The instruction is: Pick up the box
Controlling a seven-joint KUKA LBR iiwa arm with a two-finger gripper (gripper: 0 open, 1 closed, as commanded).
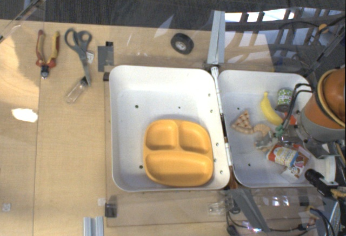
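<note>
Box [287, 157] lies just below arm [330, 105].

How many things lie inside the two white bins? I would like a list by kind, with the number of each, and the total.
Yellow compartment tray, left bin: 1
Banana, right bin: 1
Can, right bin: 1
Pizza slice toy, right bin: 1
Box, red and white, right bin: 1
Small grey item, too unclear to name: 1
Total: 6
</note>
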